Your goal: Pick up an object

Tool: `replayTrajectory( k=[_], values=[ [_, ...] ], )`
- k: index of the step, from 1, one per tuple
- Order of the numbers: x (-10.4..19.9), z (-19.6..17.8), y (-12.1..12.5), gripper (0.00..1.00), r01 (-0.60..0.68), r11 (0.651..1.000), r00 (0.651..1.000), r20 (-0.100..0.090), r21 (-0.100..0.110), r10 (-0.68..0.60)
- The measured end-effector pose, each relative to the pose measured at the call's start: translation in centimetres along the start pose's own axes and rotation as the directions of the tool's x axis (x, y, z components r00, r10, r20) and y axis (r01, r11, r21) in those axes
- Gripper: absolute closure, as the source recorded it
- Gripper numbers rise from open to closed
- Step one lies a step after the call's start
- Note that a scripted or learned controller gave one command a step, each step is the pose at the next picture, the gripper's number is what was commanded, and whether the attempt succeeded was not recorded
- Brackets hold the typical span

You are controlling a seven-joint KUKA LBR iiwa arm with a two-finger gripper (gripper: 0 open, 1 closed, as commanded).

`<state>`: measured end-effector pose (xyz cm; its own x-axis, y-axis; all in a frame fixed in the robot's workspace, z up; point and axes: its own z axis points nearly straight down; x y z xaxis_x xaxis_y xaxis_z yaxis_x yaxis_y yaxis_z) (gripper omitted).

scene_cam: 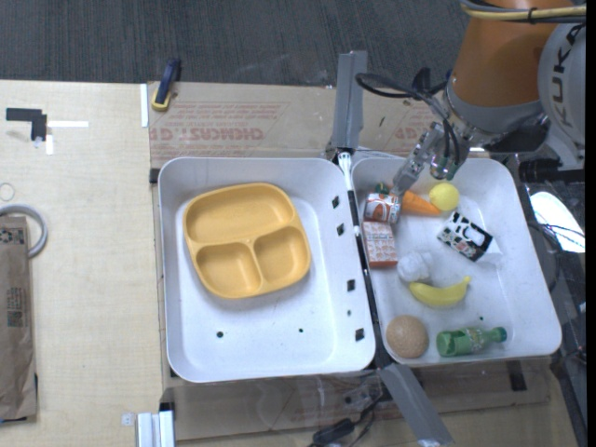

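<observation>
At the far left of the bench we see a brown bag [16, 315] against the edge, and at 12 o'clock of the left bin [172, 277] a small blue and yellow tool [167, 84] lies on cardboard. In that bin a yellow plate [247, 239] with three compartments sits toward the bin's 10 o'clock side.

Moving into the right bin [529, 277], we find a can [380, 207] near the left wall, with an orange carton [379, 245] at its 6 o'clock, touching or nearly so. A carrot [420, 204] lies at 3 o'clock of the can, and a lemon [444, 196] sits just beside the carrot's right end. A white lump [415, 267] rests mid-bin, with a banana [440, 292] at its 5 o'clock. A brown ball [407, 336] and a green bottle [470, 340] lie along the near wall. A black and white carton [464, 237] sits at 4 o'clock of the lemon.

The claw [434, 159] hangs over the bin's far edge. The carrot and lemon lie close at its 6 o'clock, apart from it. We cannot tell whether the claw is released or clenched, and nothing shows in it.
</observation>
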<state>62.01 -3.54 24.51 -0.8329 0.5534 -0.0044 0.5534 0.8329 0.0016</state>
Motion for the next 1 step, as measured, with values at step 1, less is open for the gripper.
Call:
replayTrajectory(
  k=[1],
  values=[
    [-2.15, 5.37, -4.97, 1.0, 0.19, 0.982, 0.982, -0.004, 0.001, -0.19]
  ],
)
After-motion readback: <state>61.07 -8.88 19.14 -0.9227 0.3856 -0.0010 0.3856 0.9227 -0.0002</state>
